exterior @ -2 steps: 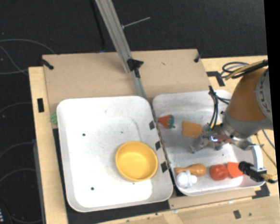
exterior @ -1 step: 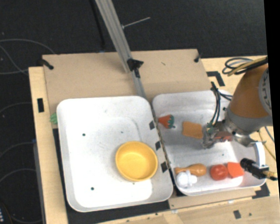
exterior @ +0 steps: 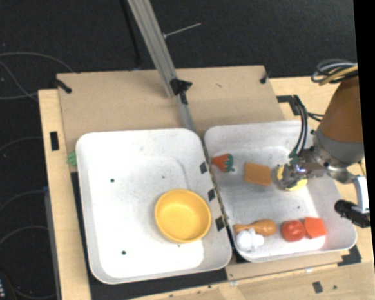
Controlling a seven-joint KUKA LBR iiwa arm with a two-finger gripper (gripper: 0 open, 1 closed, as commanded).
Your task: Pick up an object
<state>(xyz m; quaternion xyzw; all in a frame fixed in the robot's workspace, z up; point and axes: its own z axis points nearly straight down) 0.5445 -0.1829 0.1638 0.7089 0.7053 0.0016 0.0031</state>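
Yellow object (exterior: 296, 183) is lying in the right bin (exterior: 257, 137), just beside an orange block (exterior: 258, 174); the gripper (exterior: 289, 175) is pressing down over it, fingers' spread too blurred to tell.

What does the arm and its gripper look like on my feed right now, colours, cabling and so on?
The arm comes in from the right: a rounded orange-brown band above a grey wrist section. Dark cables run down its near side toward the gripper, and yellow and grey cables loop behind it at the top. The gripper is small, dark and metallic, with a bluish-white glint. A black-and-white fitting projects below the wrist.
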